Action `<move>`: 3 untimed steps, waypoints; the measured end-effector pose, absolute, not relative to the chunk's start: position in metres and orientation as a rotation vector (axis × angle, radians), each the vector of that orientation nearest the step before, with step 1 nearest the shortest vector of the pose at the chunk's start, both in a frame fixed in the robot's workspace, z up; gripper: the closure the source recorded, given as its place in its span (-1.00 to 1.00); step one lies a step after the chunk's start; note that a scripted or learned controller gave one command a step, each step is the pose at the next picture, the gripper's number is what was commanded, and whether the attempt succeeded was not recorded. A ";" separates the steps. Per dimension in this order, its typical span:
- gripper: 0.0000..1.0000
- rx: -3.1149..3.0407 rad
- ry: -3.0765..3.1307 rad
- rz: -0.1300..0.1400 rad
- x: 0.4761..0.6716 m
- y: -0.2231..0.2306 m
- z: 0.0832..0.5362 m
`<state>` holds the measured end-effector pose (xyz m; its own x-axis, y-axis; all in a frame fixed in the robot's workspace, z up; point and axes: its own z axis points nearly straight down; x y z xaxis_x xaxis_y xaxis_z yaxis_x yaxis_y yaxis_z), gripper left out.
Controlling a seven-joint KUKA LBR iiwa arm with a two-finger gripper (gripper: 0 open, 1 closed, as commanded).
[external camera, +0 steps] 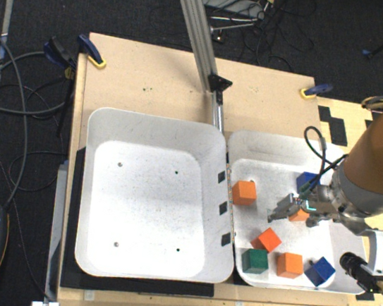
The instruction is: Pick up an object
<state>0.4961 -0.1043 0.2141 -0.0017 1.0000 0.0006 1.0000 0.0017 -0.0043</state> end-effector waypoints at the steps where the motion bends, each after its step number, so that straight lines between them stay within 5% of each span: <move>1: -1.00 -2.222 -2.221 0.000 0.497 -0.104 0.216; 3: -1.00 -2.219 -2.216 0.005 0.491 -0.100 0.099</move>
